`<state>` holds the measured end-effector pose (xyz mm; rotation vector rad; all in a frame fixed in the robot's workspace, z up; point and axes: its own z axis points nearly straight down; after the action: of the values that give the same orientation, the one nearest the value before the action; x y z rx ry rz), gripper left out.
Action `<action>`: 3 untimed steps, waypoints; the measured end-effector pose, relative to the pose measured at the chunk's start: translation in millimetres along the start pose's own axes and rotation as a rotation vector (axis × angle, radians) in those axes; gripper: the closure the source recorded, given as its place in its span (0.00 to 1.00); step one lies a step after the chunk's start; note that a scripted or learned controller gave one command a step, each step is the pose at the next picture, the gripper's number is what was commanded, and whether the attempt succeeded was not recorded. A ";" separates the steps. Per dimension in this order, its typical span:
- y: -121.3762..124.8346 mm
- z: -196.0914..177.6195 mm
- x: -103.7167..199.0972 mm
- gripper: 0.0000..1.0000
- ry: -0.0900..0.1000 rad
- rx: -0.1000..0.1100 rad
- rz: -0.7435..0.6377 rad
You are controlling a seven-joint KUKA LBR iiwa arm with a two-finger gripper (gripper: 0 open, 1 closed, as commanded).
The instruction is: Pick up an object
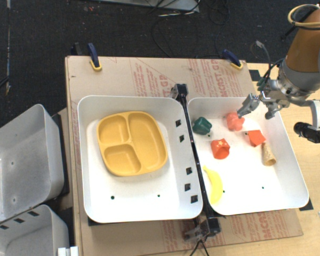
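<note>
The right bin [288,188] holds several small objects: a dark green piece [202,125], a pink-red piece [234,121], a red block [220,149], an orange block [256,138], a tan cork-like cylinder [268,154] and a yellow banana [214,185]. My gripper [260,105] hovers over the bin's far right corner, open, with one finger [248,105] just above and right of the pink-red piece. Nothing sits between its fingers.
The left bin [90,196] carries a yellow three-compartment plate [132,142]. A black clamp strip [190,143] runs between the two bins. Grey-white tubs [18,159] stand off the bench at the left. Blue-and-yellow clamps [94,57] hold the board's far edge.
</note>
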<state>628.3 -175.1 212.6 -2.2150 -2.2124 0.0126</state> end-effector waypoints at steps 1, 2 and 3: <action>2.9 -8.3 0.4 0.00 -0.003 -0.014 -0.003; 2.0 55.2 -0.8 0.00 -0.002 -0.010 0.000; 1.7 100.0 -7.0 0.00 -0.002 -0.012 0.000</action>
<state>628.7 -181.9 112.6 -2.2221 -2.2194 0.0024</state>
